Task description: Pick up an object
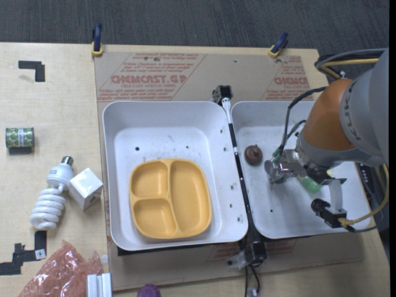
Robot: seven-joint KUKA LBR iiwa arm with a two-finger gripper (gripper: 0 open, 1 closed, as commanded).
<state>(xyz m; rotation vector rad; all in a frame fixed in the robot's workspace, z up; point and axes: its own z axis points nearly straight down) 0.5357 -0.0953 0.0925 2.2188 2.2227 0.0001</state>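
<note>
- The small brown object (pixel 252 154) sits in the right bin (pixel 263 224), near that bin's left wall and toward its far edge. It looks roundish with a little nub on top, so no long axis or pointing direction can be made out.
- The end effector (pixel 276 169) hangs low over the right bin, just beside the brown object on its right and a little nearer the front edge. Nothing shows between its tips, and whether it is clenched or released cannot be told from here.
- Something green (pixel 307 183) peeks out under the wrist, mostly hidden by the arm (pixel 346 125).
- The left bin (pixel 117 141) holds a yellow three-compartment plate (pixel 170 198), lying flat toward the bin's front edge; its compartments hold nothing.
- On the worktop (pixel 37 104) left of the bins lie a white spiral light bulb (pixel 51 197), a small white cube (pixel 86 188) touching it, and a green can (pixel 20 138) on its side near the left edge.
- A pink crumpled bag (pixel 59 271) sits at the worktop's front left corner.
- The arm's bulk and its cables cover much of the right bin's right half.
</note>
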